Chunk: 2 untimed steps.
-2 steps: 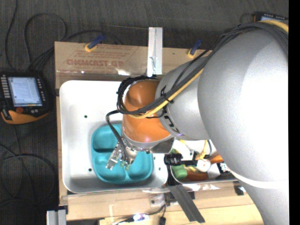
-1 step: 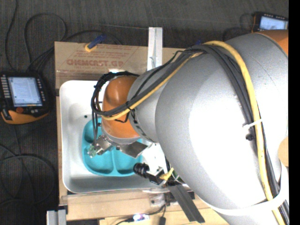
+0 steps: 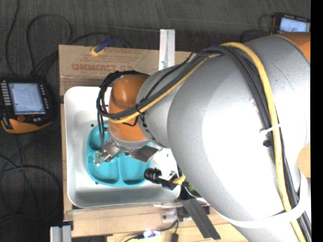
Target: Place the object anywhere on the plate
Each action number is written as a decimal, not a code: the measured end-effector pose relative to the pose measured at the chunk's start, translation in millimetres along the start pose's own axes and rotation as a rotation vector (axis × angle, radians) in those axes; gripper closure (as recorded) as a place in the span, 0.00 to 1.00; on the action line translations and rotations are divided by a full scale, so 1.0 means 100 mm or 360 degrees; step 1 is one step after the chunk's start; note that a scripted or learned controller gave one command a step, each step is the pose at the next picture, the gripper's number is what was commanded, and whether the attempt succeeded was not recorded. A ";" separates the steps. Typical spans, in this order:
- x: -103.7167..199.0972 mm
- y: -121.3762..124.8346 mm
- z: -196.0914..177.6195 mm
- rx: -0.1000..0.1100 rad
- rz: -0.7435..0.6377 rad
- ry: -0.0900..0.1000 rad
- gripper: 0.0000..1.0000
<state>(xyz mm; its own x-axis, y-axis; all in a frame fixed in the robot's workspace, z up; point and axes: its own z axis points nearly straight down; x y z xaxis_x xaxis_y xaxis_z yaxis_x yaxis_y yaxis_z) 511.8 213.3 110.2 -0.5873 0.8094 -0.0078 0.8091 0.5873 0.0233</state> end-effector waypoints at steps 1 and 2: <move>-0.36 -0.50 0.10 -0.0032 -0.0058 0.0011 1.00; -0.49 -0.67 0.05 -0.0024 -0.0580 0.0032 1.00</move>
